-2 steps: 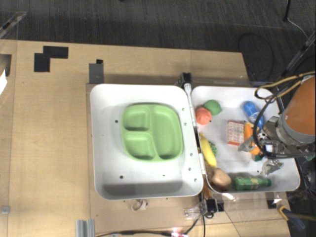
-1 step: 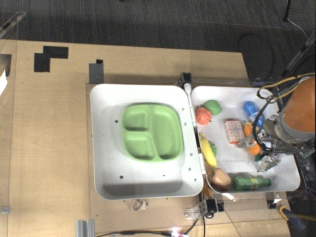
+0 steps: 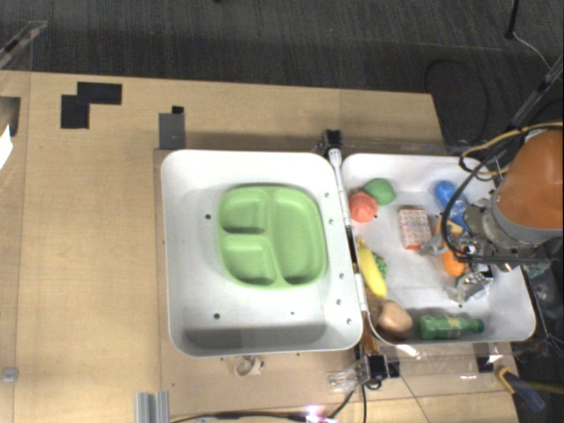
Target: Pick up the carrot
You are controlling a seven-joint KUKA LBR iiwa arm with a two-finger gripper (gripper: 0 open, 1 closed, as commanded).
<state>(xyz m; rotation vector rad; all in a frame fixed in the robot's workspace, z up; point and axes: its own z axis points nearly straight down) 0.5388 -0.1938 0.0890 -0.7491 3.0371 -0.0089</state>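
The pincer (image 3: 469,282) hangs low over the right bin (image 3: 502,320), near its right wall, below the arm's orange band (image 3: 534,190). How wide it stands, and whether it has hold of anything, cannot be told from this angle: the wrist and its cables (image 3: 458,203) cover most of it. The carrot (image 3: 453,264) appears as a small orange patch just beside the pincer, on its left, partly hidden by the wrist, well towards the bin's right side.

The main risk is a miss. The carrot is small and half covered, so a closing grip may slide off it or push it against the bin floor. The loose cables may also drag across nearby things.

Close by lie a snack packet (image 3: 413,227) to the carrot's left and a blue thing (image 3: 446,192) towards the bin's far edge. A green bottle (image 3: 449,326) lies along the near edge, with a potato (image 3: 395,318) at the near left corner. A banana (image 3: 371,271), a red fruit (image 3: 362,206) and a green ball (image 3: 380,189) sit along the left wall, well apart from the carrot. The left bin (image 3: 189,236) holds a green divided tray (image 3: 270,234).
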